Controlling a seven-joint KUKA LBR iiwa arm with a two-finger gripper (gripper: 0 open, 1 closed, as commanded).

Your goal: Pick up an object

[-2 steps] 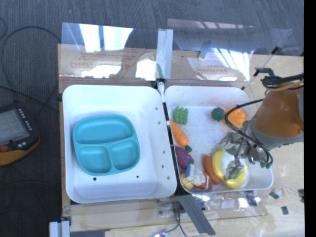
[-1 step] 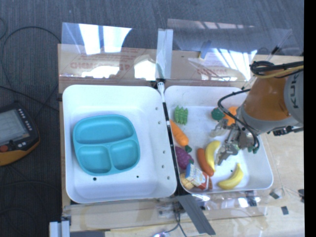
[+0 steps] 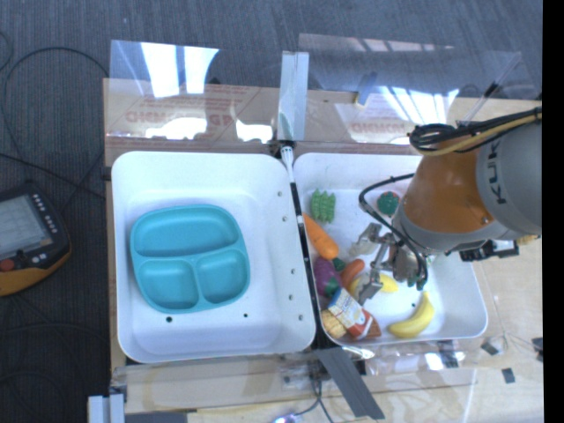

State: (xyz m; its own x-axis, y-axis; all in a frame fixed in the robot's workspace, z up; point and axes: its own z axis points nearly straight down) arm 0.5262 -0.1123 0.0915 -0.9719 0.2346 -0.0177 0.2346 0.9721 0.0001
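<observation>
Reading from nine o'clock across, a handheld control pendant [image 3: 26,232] lay on the carpet beside the bench, and the left bin [image 3: 256,170] carried a turquoise divided tray [image 3: 188,256] with three compartments. The right bin [image 3: 471,311] held the clutter: a green toy [image 3: 322,204] at its eleven o'clock corner, an orange carrot [image 3: 319,237] slanting along the left wall, a purple piece [image 3: 325,276] below it, a small printed packet [image 3: 349,315] at seven o'clock, and a yellow banana [image 3: 416,318] at five o'clock. The gripper [image 3: 384,270] hung low over the middle of this bin, just beside a small red and yellow piece [image 3: 366,280]; whether it was clenched, released or grasping anything could not be told, since metalwork and toys overlapped there.

To do the pick well, the arm probably needed one clear target. The banana looked the safest choice, lying apart from the heap with bare floor around it. The pile at seven o'clock was crowded, so a descent there risked nudging neighbours or closing on two things together.
</observation>
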